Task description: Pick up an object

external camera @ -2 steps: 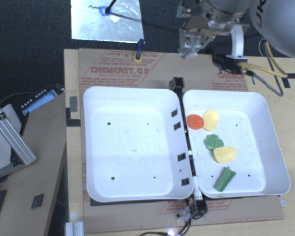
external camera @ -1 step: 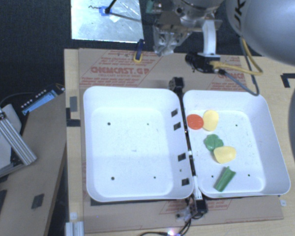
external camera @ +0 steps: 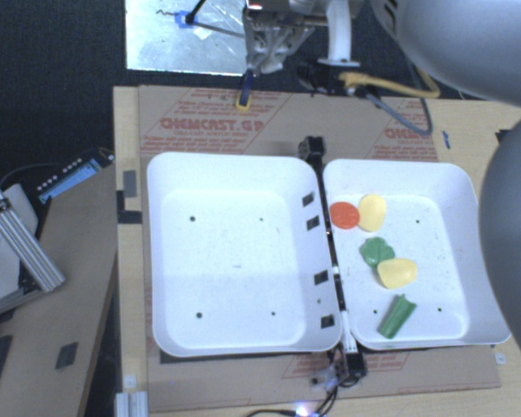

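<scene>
White plastic forms the left bin, which sits beside the right bin, where the candidates cluster against the dividing wall: an orange disc touching a yellow piece, then a green lump, a second yellow piece and a green stick. The gripper hangs well above and behind the bins, far from them all; whether it is apart or together cannot be told. Crowding risks a two-object pinch or a wall strike.
</scene>
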Controlling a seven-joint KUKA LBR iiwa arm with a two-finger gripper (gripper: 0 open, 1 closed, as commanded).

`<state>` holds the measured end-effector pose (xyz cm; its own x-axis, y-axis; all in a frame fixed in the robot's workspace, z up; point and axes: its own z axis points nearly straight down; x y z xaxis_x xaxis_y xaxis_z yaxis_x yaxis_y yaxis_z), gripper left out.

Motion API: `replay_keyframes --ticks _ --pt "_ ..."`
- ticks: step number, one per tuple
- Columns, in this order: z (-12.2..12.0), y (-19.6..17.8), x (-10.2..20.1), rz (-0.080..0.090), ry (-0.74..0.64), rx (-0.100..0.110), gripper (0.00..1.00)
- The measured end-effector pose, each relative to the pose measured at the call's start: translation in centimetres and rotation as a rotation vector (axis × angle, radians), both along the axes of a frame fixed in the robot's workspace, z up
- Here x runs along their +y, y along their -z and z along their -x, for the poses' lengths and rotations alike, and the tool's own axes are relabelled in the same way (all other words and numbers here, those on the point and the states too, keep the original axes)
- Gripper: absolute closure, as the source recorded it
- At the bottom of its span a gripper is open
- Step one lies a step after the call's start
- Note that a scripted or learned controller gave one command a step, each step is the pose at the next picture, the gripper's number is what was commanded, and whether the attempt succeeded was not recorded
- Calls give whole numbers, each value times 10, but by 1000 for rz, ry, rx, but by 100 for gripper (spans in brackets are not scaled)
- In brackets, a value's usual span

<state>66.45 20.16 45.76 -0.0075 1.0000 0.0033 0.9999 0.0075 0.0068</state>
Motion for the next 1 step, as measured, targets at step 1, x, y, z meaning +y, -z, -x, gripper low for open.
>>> replay_keyframes --ticks 1 --pt "-5 31 -71 6 13 7 100"
